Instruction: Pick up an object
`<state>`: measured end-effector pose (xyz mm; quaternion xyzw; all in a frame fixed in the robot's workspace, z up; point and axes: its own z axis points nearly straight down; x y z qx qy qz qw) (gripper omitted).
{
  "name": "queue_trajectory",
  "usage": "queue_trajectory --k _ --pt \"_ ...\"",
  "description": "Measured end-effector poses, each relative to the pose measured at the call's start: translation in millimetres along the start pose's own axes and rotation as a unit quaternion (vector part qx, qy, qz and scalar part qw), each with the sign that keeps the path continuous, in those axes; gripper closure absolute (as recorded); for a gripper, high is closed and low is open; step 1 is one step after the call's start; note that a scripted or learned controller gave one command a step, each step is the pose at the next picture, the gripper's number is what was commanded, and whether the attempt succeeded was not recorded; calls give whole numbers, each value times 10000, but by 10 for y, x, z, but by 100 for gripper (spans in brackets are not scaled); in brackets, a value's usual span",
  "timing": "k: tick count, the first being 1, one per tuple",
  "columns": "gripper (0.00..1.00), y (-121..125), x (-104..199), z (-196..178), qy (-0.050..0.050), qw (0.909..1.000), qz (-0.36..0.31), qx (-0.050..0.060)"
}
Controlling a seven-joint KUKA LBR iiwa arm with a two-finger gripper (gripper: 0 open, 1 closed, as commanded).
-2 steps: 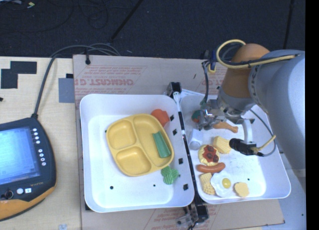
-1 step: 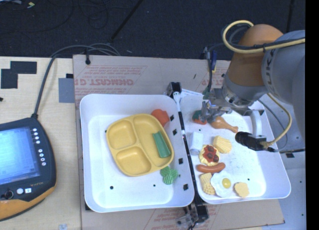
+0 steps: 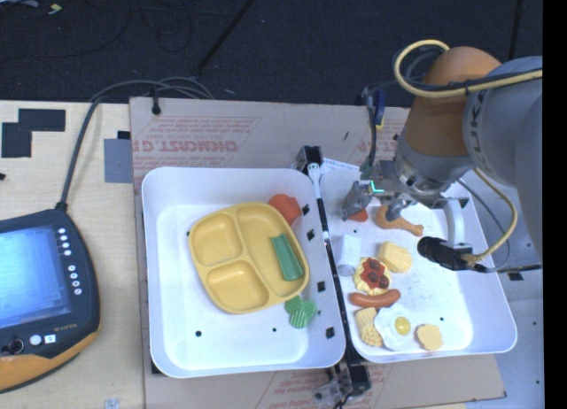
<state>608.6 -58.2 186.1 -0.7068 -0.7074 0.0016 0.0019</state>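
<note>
**Arm low over the right bin's far corner, toy food spread below it**

Nearest the camera, along the front of the right bin (image 3: 496, 332), lie a fried egg (image 3: 398, 326), a ridged yellow waffle piece (image 3: 368, 327) to its left and a small tan biscuit-like piece (image 3: 430, 337) to its right. Just behind them a red sausage (image 3: 374, 298) lies crosswise, with a pizza slice (image 3: 373, 274) touching its far side and a ridged yellow chip (image 3: 395, 257) beyond that. A black cylindrical part (image 3: 443, 252) of the arm's tooling hangs over the bin to the right of the chip.

In the left bin (image 3: 168, 310), a green ridged piece (image 3: 301, 312) sits near the front, just beside the corner of a yellow divided tray (image 3: 235, 261). A green stick (image 3: 287, 257) rests in the tray's right-hand compartment. A red-orange piece (image 3: 285, 206) lies behind the tray, near the wall between the bins.

Farther back in the right bin, an orange drumstick-shaped piece (image 3: 396, 218) lies close under the wrist. The gripper (image 3: 359, 199) is down at the bin's far left corner, with a small orange-red item (image 3: 356, 215) right at its tip; whether the fingers are closed on it cannot be told, as the wrist hides the gap.

Left of the bench sits a control pendant (image 3: 40, 288) with a lit blue screen.
</note>
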Motion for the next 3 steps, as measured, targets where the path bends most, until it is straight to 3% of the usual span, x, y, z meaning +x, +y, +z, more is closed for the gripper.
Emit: queue_trajectory --k 1,2,3 --pt "100 -2 -5 -87 4 10000 -2 20" --pt "100 292 176 4 1 10000 -9 -10" --pt "0 281 171 0 -1 10000 -4 -2"
